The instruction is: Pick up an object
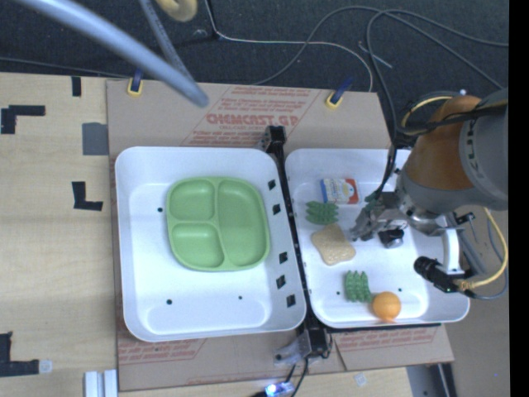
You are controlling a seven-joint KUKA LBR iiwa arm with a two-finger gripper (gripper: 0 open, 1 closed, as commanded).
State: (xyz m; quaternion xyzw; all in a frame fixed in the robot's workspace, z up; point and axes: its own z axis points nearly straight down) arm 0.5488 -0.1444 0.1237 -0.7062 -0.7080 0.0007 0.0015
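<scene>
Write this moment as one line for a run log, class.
phase: reaching | gripper: low in right bin, beside beige item | held: nothing seen | left bin: green tray

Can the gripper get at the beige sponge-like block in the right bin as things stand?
Probably yes. The gripper hangs just right of the beige sponge-like block inside the right white bin, with bare floor between them. The green leafy piece lies apart, above the block.
</scene>
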